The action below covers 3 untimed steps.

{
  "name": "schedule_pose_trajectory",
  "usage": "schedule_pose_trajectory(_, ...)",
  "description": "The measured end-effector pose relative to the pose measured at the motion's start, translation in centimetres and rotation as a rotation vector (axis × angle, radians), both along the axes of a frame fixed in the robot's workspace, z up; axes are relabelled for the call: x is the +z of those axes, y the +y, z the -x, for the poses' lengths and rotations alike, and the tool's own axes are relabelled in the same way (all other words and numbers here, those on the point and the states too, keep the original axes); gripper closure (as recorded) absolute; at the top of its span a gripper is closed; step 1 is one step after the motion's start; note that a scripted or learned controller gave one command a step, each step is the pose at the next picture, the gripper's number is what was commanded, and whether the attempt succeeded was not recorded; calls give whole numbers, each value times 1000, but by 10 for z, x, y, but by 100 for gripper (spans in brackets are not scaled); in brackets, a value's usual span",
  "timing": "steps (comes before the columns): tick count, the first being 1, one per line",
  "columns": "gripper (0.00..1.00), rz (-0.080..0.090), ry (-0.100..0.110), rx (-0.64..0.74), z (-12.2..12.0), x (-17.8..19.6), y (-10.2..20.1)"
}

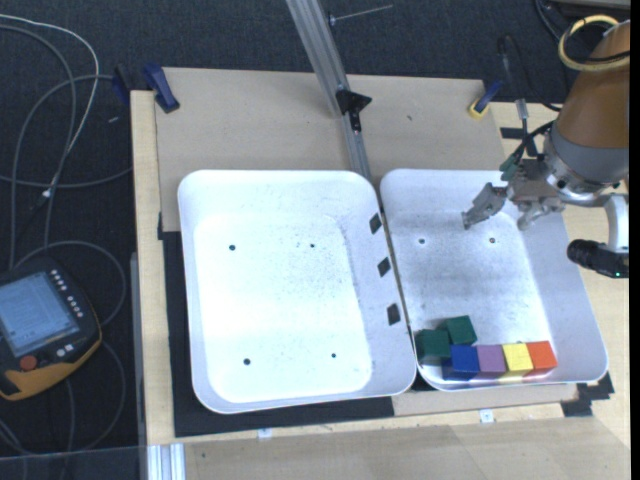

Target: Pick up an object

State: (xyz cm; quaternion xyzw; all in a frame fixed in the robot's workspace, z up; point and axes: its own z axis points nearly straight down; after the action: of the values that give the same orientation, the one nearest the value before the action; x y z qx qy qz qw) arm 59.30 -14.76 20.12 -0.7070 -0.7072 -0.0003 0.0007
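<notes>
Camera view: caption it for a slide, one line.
Open gripper hovers over the right bin; coloured blocks cluster at its near edge.

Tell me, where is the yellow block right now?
The yellow block sits at the near edge of the right bin, in a row between the purple block and orange block.

bench (250,118) | tan top | left bin (200,198), right bin (570,298) side by side

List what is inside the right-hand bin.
The right-hand bin holds small blocks bunched along its near edge: two green blocks, a blue block, a purple block, a yellow block and an orange block. Anything beneath them is hidden.
</notes>
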Motion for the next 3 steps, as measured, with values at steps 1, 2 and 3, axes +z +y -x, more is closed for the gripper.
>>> schedule_pose_trajectory(1, 0, -4, 11, 1, 50, -106, 46)
schedule_pose_trajectory(2, 0, 7, -10, -4, 35, -4, -22)
schedule_pose_trajectory(3, 0, -5, 12, 1, 105, -64, 35)
